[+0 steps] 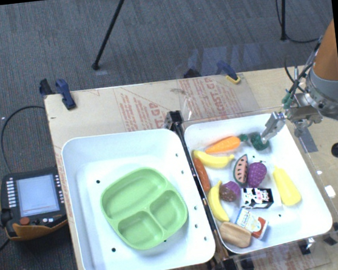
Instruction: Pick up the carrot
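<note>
- On the bench point(147, 106), two shallow white bins sat side by side; the left bin point(79, 173) carried a green divided plate point(144, 207), the right bin point(315, 205) a heap of toy food.
- Carrot point(223, 145) lay near the far edge of the right bin, orange body roughly crosswise, green top point(257, 140) pointing toward the arm's side.
- Just nearer than the carrot: a banana point(213, 158), touching or almost touching it. Further neighbours: a watermelon slice point(240, 168), a purple fruit point(257, 173), a yellow piece point(286, 186), a second banana point(217, 202), a small cow-print carton point(255, 197).
- Arm came in from the right; the tool point(273, 124) hung over the bin's far right corner, just beside the carrot's green top, apart from the orange body.
- One grey finger was visible, slanting down toward the leafy end; whether the tool was spread or pressed together could not be told from this angle.
- Nothing was seen between the fingers. Carrot rested on the bin floor, not lifted.
- Judgement: task at approach stage only. Left to do: centre over the carrot, descend, close, lift clear.
- Risk noted: the banana crowding the near side could be nudged or caught along with the carrot.
</note>
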`<state>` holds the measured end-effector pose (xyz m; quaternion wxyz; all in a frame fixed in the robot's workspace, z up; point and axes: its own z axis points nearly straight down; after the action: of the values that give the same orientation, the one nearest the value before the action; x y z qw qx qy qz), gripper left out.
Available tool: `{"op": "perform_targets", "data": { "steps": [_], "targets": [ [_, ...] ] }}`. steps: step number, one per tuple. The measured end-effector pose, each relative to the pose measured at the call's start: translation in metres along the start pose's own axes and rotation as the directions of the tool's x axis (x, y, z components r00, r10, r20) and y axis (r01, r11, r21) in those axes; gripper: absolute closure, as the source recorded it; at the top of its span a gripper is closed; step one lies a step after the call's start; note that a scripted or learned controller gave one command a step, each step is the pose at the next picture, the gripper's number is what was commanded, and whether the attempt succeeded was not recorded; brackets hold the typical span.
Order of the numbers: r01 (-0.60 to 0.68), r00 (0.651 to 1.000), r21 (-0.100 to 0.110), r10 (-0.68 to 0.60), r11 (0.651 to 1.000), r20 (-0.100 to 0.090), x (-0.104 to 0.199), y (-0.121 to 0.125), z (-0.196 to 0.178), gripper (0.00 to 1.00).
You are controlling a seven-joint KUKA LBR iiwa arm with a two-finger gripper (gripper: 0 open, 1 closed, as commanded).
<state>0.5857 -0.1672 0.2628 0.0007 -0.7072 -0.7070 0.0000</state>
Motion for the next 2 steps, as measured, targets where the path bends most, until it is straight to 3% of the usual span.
{"op": "perform_targets", "data": {
  "steps": [1, 2],
  "targets": [
    [-0.121, 0.993, -0.002, 0.121, 0.993, 0.000, 0.010, 0.038, 0.164, 0.00],
    [-0.417, 0.909, 0.002, 0.417, 0.909, -0.001, 0.070, 0.059, 0.173, 0.00]
  ]
}}
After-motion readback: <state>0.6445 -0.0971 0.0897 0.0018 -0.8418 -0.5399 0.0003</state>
